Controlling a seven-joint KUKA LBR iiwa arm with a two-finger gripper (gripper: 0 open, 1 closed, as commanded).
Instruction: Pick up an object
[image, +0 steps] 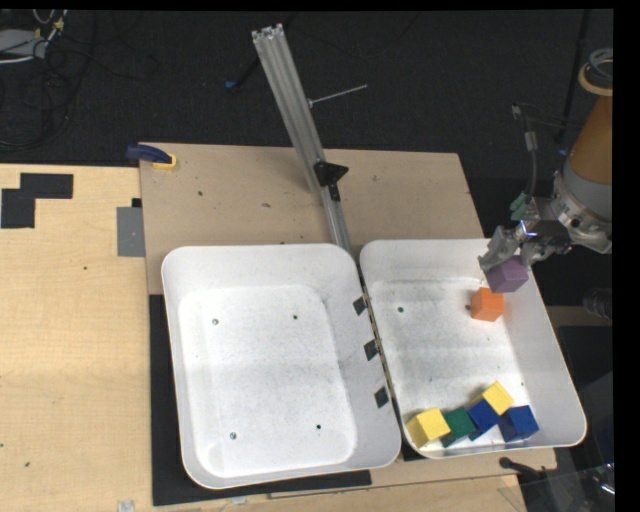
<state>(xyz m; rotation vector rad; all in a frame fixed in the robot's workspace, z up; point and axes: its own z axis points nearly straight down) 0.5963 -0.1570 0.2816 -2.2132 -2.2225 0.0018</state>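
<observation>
- Claw (508, 256) sits over the far right part of the right bin (560, 375), arm (592, 160) coming in from the right edge.
- Purple block (509, 275) is right at the claw tip, touching or just under it; can't tell if it's actually between the fingers or only behind them.
- Finger state: cannot tell, tip is dark and overlaps the block.
- Orange block (487, 304) lies just near-left of the purple one, on the bin floor, close to or touching it.
- Purple block looks roughly cubic, no clear long axis; one corner tilted toward the near left. Orange block also cube-like, turned slightly off the bin edges.
- Near right corner of the same bin holds a cluster, well apart from the claw: yellow block (430, 426), green block (459, 424), blue block (481, 415), second yellow block (497, 397), second blue block (518, 422), packed touching in a row.
- Left bin (190, 300) sits beside the right one, black clips along the seam between them.
- Both bins rest on a light wood worktop (70, 330); slanted metal rail (300, 120) rises from the far side.
- Dark floor and cables beyond the far edge.
</observation>
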